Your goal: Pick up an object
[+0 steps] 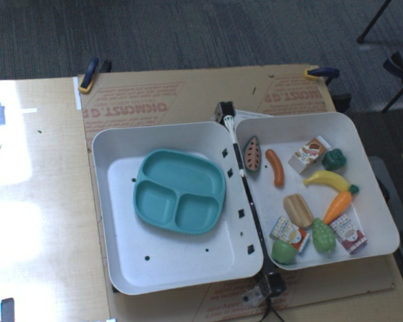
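nearest you, the green plastic toy pear [284,252] looks light, stiff, slippery: pinch its narrow sides; gripper's state, position untellable.

- Overall: bright, even overhead light; focus slightly soft throughout.
- Left of frame: bench [31,205] blown out by strong glare, detail lost.
- White bins [119,267]: faint soft shadows inside walls.
- Top of frame: floor dim, grainy.
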Controlling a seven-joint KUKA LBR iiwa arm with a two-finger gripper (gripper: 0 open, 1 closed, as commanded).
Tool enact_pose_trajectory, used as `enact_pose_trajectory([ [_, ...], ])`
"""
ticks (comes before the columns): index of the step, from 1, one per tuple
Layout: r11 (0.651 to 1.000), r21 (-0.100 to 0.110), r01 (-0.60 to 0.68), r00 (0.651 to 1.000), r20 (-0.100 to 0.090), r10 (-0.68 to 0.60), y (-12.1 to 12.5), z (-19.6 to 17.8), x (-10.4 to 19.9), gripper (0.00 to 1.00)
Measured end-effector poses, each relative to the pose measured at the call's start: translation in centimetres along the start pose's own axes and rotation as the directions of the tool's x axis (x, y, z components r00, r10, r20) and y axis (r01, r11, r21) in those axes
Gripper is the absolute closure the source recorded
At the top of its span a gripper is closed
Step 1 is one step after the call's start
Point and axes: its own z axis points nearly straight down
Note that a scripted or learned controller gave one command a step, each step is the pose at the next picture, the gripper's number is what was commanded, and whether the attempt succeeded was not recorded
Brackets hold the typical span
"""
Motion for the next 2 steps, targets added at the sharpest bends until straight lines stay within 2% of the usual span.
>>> enact_pose_trajectory([
  [2, 1.000, -0.005, 0.005, 1.000, 0.005, -0.005, 0.26, -1.86, 0.01, 1.00],
])
